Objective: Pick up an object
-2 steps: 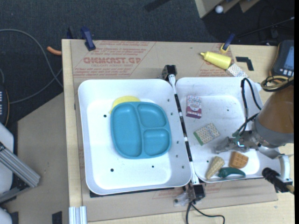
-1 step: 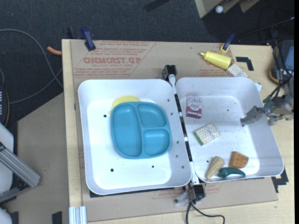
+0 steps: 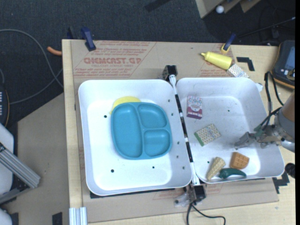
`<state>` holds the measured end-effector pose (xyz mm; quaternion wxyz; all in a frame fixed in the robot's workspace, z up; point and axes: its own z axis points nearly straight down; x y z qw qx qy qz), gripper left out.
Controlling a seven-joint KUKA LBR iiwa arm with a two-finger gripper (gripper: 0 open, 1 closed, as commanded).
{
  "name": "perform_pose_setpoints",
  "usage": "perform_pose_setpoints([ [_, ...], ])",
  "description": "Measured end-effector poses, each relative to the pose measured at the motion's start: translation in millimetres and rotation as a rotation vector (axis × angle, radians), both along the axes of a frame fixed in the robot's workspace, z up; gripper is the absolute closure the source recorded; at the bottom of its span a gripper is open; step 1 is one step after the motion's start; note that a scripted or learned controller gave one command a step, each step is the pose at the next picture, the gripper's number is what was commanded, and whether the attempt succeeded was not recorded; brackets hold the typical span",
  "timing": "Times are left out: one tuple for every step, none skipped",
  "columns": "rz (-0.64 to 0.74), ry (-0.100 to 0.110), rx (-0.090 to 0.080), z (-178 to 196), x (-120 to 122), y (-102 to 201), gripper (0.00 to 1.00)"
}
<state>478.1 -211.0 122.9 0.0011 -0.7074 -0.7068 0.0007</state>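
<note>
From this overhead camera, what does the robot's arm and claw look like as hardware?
At the frame's right edge, the arm's end appears as a rounded grey body. Thin dark cables loop around it. The claw is a slim grey metal piece with narrow fingers tapering to a point, above the right bin.

This looks like a robotics lab or test room. Two white bins (image 3: 93, 172) sit side by side on a bare wooden bench (image 3: 70, 139) with printed cardboard (image 3: 112, 60) under them at the upper left. Blue clamps (image 3: 87, 37) grip the bench's far edge. Loose cables (image 3: 28, 64) trail over dark carpet (image 3: 28, 13) at the left, and aluminium framing (image 3: 16, 168) shows at the lower left.
</note>
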Motion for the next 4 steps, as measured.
perform_pose_setpoints([
  [0.003, -0.004, -0.001, 62, 6, 68, 0.00],
  [-0.001, 0.001, 0.000, -22, 0, 35, 0.00],
  [0.003, -0.004, 0.000, 16, 46, 101, 0.00],
  [0.002, 0.000, 0.000, -39, 48, 120, 0.00],
])
